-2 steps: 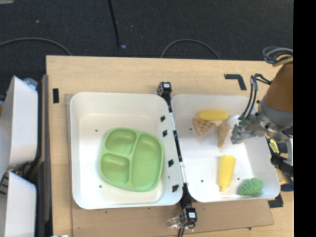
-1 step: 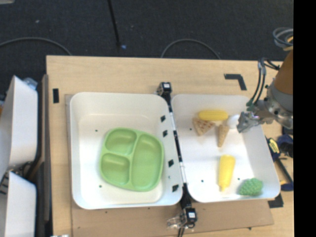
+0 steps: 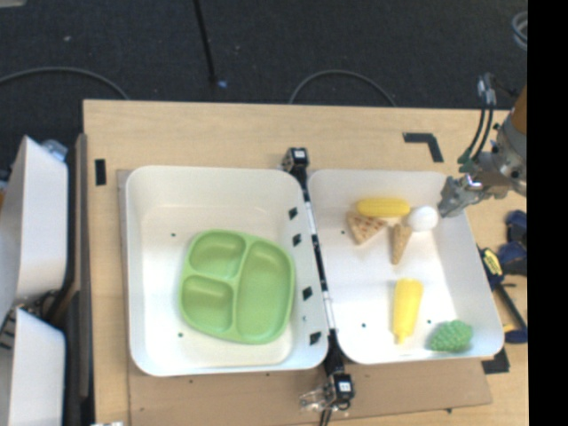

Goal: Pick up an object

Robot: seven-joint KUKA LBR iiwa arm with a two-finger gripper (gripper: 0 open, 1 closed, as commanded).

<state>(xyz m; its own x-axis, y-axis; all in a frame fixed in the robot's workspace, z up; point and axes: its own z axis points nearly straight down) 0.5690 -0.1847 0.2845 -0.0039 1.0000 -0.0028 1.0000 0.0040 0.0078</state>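
Observation:
The right bin [image 3: 382, 340] holds several toy foods. A yellow corn cob [image 3: 382, 208] lies at the back, with a tan pizza wedge [image 3: 365, 229] just below it. An ice cream cone [image 3: 402, 239] with a white scoop [image 3: 423, 218] lies beside them. A yellow bottle-shaped piece [image 3: 406, 309] lies toward the front, and a green bumpy piece [image 3: 451, 336] sits in the front right corner. My gripper [image 3: 454, 195] hangs over the bin's back right rim, just right of the white scoop. Nothing shows between its fingers.
The left bin [image 3: 151, 193] holds a green divided tray [image 3: 238, 286]. A black divider with clips [image 3: 311, 256] runs between the two bins. White boxes [image 3: 35, 229] stand off the bench's left side. Blue and yellow clamps [image 3: 508, 260] sit at the right edge.

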